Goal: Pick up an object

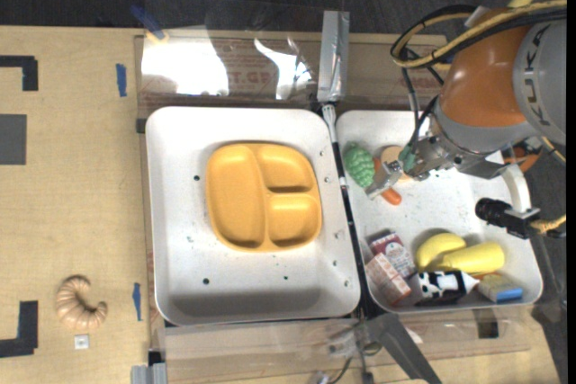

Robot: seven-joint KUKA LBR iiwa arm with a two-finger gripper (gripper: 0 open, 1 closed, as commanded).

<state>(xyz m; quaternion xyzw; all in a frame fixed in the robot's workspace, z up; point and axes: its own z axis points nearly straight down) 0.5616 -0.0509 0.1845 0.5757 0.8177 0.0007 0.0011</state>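
Robot arm (490, 85) reaching into the right bin (526, 279), its gripper (416, 159) low near the bin's far left corner.

I cannot tell from this angle if the gripper has grasped anything. Just left of it lies a green toy (360, 165), with a small orange piece (392, 195) close beneath. Nearer the camera sit a red carton (389, 263), two yellow toys (459, 252), a black-and-white toy (441, 283) and a blue block (506, 290). Well to the left, a yellow divided plate (263, 193) rests in the left bin (180, 265). The carton's print is too small to read, perhaps a brand.
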